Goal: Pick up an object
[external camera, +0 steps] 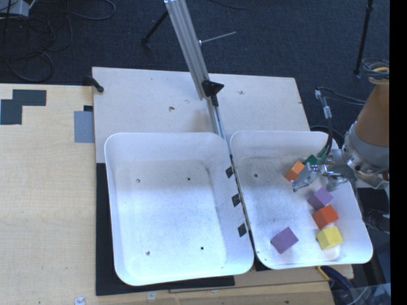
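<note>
Start at your left: the desk (pixel 38 189) shows pale wood with a few grey patches, and a lighter board sits behind the bins. The left bin (pixel 121 170) lies on it, its floor speckled with small dark dots. A grey aluminium bar (pixel 191 49) slants down from the top of the view to the seam where the two bins meet.

Moving right, the right bin (pixel 267 151) carries the blocks. A purple block (pixel 284 239) lies near its front, apart from the others. An orange block (pixel 296 170) sits further back, just beside the tool (pixel 310 176), which is low in the bin with a green object (pixel 311 161) right against it (whether block or fitting, you cannot tell from here). How far the tool stands open you cannot tell either, and nothing is visibly held in it.

Right of the tool run a smaller purple block (pixel 320 199), a red-orange block (pixel 325 216) and a yellow block (pixel 329 237), close together in a line toward the front corner. The arm (pixel 372 132) enters at the right edge.
</note>
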